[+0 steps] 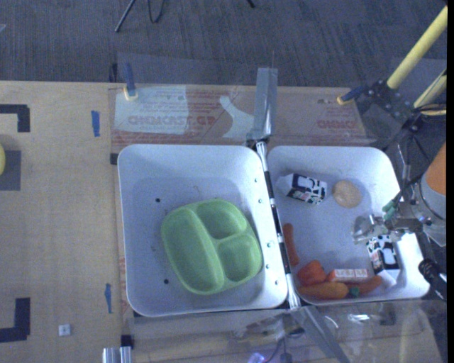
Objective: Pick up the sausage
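Robotics lab: taped wooden bench (pixel 64 234), two white bins (pixel 135 170), tripod legs (pixel 142 10) on grey carpet.

A light-green divided plate (pixel 211 244) sits in a white bin (pixel 135 170); alongside, black-and-white cartons (pixel 306 188), a tan cookie (pixel 347 193), an orange-red sausage (pixel 290 243) and orange carrots (pixel 325 290).

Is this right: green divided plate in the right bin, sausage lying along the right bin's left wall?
Not quite. The camera view shows the green divided plate in the left bin, not the right bin. The sausage does lie along the right bin's left wall.
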Tool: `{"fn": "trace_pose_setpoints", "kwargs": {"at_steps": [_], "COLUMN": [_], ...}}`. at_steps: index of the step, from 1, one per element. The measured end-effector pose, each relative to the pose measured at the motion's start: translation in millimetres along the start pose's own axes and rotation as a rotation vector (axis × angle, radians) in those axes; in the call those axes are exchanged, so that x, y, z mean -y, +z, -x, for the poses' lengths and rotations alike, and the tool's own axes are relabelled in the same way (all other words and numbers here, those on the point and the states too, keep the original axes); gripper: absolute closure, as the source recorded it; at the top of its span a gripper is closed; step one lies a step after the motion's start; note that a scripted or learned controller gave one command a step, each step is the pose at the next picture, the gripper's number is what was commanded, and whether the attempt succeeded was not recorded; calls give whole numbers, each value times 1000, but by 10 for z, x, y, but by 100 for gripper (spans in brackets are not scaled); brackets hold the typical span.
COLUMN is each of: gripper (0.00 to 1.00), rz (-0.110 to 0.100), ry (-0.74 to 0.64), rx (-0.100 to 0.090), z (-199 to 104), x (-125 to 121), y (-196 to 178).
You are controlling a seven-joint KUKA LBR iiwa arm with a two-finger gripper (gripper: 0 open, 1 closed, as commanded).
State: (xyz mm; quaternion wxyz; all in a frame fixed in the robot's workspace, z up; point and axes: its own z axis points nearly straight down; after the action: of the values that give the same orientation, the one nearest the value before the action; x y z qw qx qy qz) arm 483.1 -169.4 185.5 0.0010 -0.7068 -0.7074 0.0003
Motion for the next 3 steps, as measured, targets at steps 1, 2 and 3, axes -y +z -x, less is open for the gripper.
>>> {"fn": "trace_pose_setpoints", "kwargs": {"at_steps": [1,2,3], "gripper": [0,0,0], "rz": [0,6,7], "ry": [97,-10,-10], "rx": [0,2,2], "z": [-372,-704,-703], "x": [-169,24,24], "y": [563,990,990]}}
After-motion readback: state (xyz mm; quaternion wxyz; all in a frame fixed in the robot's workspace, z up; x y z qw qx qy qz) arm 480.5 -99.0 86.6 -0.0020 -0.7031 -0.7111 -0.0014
